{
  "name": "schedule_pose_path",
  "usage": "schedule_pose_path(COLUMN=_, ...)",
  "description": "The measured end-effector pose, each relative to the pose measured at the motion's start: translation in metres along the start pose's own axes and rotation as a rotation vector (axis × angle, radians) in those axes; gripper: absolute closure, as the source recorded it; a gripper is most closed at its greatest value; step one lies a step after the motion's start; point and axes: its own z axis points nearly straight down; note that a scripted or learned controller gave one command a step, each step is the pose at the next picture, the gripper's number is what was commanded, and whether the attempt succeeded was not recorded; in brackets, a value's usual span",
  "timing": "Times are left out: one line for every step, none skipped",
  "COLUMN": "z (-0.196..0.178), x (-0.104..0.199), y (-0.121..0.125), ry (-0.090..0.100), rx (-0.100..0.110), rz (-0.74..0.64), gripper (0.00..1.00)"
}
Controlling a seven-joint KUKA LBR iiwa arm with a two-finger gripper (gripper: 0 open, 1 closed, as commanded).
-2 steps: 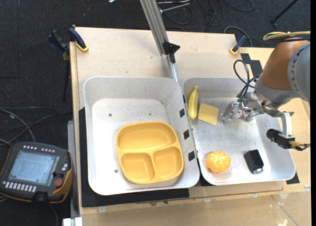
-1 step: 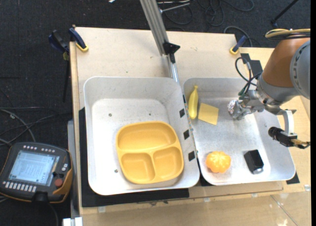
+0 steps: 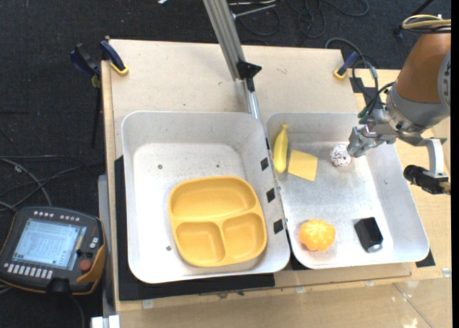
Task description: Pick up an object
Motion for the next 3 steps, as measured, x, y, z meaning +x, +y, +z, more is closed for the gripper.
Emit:
schedule_pose_path(z=-0.061, x=0.006, y=-0.003, ry=-0.001, rx=-0.002, rz=-0.001, gripper=1.00)
schedule_pose_path(z=-0.095, x=0.006, y=-0.001, ry=0.000, rx=0.001, rz=-0.001, gripper=1.00)
schedule_pose_path(z=-0.083, x=0.063, y=-0.011, ry=0.004, rx=0.008, rz=-0.005, gripper=1.00)
